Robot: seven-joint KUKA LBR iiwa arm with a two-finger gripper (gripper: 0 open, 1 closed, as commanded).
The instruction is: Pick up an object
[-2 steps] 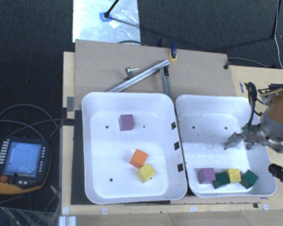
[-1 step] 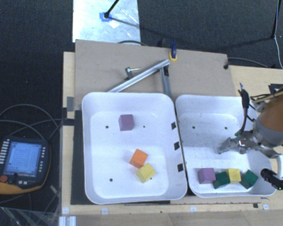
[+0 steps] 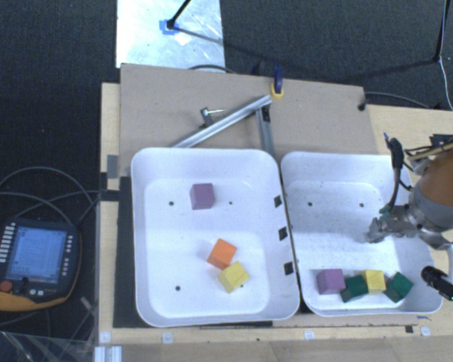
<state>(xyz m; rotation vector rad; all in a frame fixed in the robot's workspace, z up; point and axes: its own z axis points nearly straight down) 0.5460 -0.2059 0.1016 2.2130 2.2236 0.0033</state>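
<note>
So the blocks are sitting split between the two bins. In the right bin [image 3: 339,174] there's a row along the near edge: a purple cube [image 3: 330,280], a dark green cube [image 3: 353,287] right beside it, a yellow cube [image 3: 374,280] touching that, and another green cube [image 3: 399,285] at the far right end. The gripper [image 3: 379,228] is hanging over the same bin, a little behind that row and apart from it, nothing in it that I can make out, and honestly can't tell if the jaws are open or closed, it's too blurry there. The arm [image 3: 440,189] is coming in from the right, orange band showing. Over in the left bin [image 3: 205,157], a purple block [image 3: 202,196] is sitting alone toward the back, and an orange block [image 3: 222,253] is touching a yellow block [image 3: 233,276] nearer the front. A teach pendant [image 3: 29,264] is lying off to the left on the floor.
</note>
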